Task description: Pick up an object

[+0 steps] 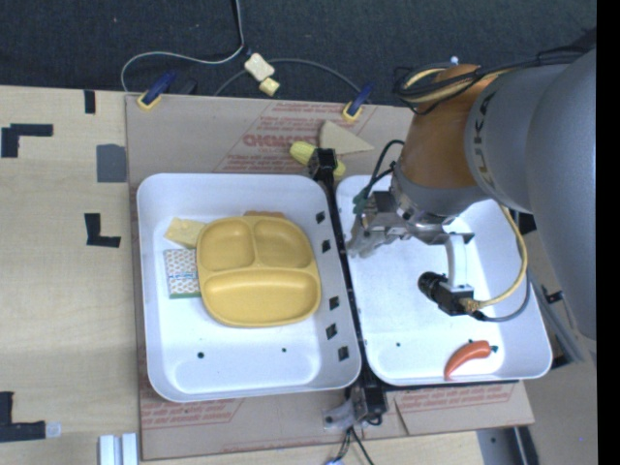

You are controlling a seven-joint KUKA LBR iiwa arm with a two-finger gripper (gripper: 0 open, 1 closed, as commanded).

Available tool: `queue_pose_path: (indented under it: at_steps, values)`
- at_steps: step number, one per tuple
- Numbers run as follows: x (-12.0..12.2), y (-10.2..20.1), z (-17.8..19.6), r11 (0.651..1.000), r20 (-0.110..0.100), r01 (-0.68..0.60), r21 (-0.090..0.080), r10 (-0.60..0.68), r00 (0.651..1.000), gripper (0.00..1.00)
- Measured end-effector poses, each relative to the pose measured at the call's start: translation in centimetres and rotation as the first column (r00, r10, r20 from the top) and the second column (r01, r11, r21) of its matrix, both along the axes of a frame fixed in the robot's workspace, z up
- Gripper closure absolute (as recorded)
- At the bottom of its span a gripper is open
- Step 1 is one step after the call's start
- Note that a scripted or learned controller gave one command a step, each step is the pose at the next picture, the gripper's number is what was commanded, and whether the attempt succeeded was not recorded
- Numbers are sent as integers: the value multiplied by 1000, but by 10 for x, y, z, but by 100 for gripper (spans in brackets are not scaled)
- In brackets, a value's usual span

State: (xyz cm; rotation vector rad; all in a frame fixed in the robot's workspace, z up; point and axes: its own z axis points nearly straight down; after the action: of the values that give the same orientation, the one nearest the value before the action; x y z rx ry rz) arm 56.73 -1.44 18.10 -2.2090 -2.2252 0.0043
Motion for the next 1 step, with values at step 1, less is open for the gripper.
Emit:
queue_pose_path:
  at_steps: [1]
  values:
    - [-5, -97, 30, 1000, 7, 15, -6, -15, 1000, 100]
